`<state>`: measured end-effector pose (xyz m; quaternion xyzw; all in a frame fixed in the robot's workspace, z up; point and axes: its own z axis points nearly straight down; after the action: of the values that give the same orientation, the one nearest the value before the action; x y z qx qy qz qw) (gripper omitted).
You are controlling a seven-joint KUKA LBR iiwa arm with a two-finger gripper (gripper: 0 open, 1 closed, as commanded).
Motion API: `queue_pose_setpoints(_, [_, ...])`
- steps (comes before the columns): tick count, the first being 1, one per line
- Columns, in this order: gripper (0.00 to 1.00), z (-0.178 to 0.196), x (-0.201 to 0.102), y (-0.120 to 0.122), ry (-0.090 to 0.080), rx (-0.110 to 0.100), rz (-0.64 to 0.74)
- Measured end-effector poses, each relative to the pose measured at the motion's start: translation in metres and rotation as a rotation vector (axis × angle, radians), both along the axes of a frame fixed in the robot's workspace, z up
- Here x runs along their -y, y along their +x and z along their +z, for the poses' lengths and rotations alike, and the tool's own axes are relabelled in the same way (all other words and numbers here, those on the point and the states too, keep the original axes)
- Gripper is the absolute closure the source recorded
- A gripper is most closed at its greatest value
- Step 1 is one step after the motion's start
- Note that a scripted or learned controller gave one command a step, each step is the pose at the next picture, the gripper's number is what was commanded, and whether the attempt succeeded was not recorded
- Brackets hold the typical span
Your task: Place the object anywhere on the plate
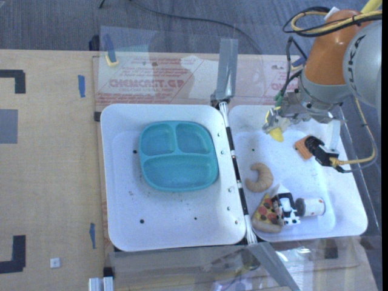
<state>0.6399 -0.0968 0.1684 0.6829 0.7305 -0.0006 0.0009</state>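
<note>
over right bin (339, 223) far edge: tool (276, 125); plate (178, 156) unobstructed

The plate (178, 156) lies in the left bin (115, 180); the croissant (260, 177) lies in the right bin (348, 214).

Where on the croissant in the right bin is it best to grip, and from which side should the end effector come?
Probably across the thick middle of the croissant, coming straight down. It lies flat and curved, apart from the other toys, with bare bin floor on both sides of that middle.
</note>
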Motion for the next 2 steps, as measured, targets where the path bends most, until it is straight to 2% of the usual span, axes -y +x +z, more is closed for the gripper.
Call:
queue_pose_setpoints(1, [1.00,0.017,-0.057,-0.007,0.003,-0.001,0.169])
queue_pose_setpoints(2, [1.00,0.016,-0.156,0.015,0.002,-0.001,0.051])
